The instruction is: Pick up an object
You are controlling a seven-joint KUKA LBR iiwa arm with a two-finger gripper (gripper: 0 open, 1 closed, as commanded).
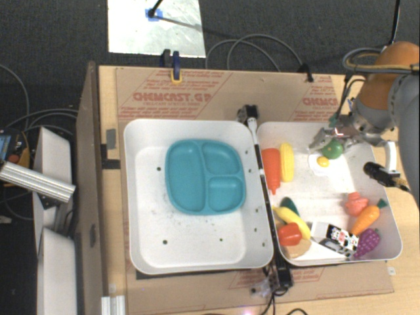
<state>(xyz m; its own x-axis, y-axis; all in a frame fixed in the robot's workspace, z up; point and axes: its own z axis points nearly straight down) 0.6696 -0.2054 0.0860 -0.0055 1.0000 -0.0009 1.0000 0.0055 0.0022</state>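
My gripper (pixel 336 138) hangs over the far part of the right bin (pixel 394 245), under the grey arm with its orange band. A small green round thing (pixel 333 151) lies right beneath it, touching or nearly touching it; I cannot tell if it is held. A white and yellow fried-egg toy (pixel 320 163) lies just left of the green thing. Further left, a long orange-red piece (pixel 270 169) and a yellow corn cob (pixel 287 161) lie side by side.
At the right bin's near end lie a pink toy (pixel 356 203), an orange carrot (pixel 366 218), purple grapes (pixel 368 241), a white printed box (pixel 335 235), a banana (pixel 294 218) and a red tomato (pixel 289 233). The left bin (pixel 147 241) holds a teal divided plate (pixel 205 177).
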